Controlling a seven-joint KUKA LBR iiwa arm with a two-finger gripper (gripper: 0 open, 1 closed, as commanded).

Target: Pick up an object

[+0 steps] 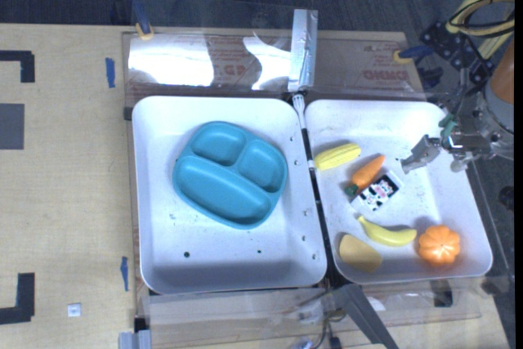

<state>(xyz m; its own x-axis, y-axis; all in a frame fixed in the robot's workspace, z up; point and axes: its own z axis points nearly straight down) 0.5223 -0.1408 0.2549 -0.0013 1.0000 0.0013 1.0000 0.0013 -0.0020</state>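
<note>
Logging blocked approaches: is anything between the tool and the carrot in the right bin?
Nothing visible. The tool hangs over the right bin, right of the carrot, with bare white floor between them. The black-and-white item touches the carrot's lower side, off that line.

Two shallow white bins sit side by side on the tabletop (pixel 57 200). In the left bin (pixel 155 257) lies a blue divided plastic plate (pixel 231 173), near the middle. The right bin (pixel 466 200) holds a yellow toy corn cob (pixel 337 155) toward its left wall, an orange toy carrot (pixel 368 170) just beside it, a small black-and-white card (pixel 378 191) touching the carrot, a yellow toy banana (pixel 386 234) nearer the front, a round orange toy tangerine (pixel 439 244) right of the banana, and a pale yellow wedge (pixel 359 250) left of it. My end effector (pixel 421 153) hangs over the bin's right rear part, apart from the carrot.
</note>
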